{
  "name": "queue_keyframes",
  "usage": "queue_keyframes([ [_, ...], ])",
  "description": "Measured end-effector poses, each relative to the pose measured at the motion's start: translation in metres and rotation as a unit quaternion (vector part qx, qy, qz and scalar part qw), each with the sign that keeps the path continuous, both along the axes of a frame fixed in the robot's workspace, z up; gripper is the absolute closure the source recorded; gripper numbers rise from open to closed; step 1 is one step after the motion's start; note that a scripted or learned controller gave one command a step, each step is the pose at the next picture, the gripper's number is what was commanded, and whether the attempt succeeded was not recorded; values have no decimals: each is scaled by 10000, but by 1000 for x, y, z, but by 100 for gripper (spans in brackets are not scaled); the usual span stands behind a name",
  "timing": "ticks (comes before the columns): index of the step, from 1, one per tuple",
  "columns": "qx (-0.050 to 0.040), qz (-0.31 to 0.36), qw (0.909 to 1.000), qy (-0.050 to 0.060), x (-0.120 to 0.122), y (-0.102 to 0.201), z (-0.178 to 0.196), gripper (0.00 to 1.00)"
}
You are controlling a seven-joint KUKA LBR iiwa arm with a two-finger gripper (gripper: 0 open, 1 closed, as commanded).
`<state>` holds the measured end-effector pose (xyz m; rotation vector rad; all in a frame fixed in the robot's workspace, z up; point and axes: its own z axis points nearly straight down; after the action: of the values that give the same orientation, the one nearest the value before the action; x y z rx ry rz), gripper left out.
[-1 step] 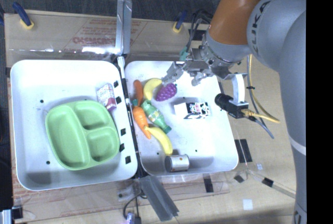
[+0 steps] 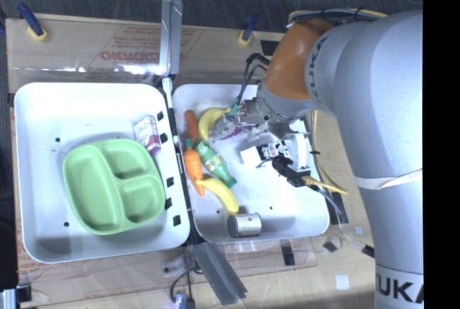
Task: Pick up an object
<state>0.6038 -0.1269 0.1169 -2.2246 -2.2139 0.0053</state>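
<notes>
Bananas (image 2: 210,121) and carrots (image 2: 192,162) lie in the right bin (image 2: 316,218), left of the gripper (image 2: 241,117). A clean pick means coming straight down over one piece, clear of its neighbours. How wide the gripper stands is unclear; it seems to touch the upper banana.

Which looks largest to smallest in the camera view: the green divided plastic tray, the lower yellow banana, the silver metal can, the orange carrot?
1. Green divided plastic tray, clearly largest.
2. Lower yellow banana.
3. Orange carrot and silver metal can: they look too alike to rank.
</notes>
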Motion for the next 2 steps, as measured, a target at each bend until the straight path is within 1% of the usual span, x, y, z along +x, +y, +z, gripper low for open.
queue_keyframes([
  [1, 11, 596, 9982, -5, -46, -46, 6, 0],
  [2, 7, 788, 9969, -8, -62, -8, -26, 0],
])
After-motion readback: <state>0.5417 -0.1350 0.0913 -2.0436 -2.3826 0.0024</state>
